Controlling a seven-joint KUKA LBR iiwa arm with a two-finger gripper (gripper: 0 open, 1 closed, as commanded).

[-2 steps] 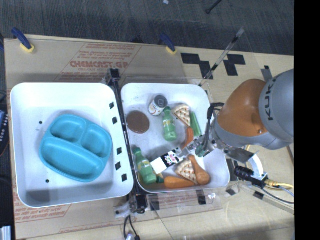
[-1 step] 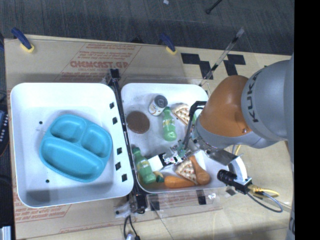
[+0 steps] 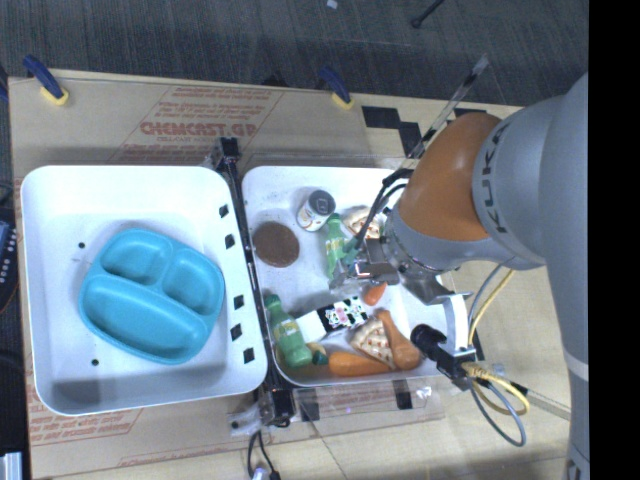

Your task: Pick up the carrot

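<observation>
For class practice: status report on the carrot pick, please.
Gripper low in right white bin, grip unclear. Long orange carrot at near wall, untouched. Pizza-slice toy and green bottle crowd it.

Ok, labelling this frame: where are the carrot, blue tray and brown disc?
carrot (image 3: 357,364): camera view, mid-body.
blue tray (image 3: 150,293): camera view, centre divider.
brown disc (image 3: 275,243): camera view, centre.

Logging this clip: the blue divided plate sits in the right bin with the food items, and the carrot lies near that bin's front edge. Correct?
Not quite. The camera view shows the blue divided plate in the left bin, apart from the food. The carrot does lie near the front edge of the right bin.
</observation>
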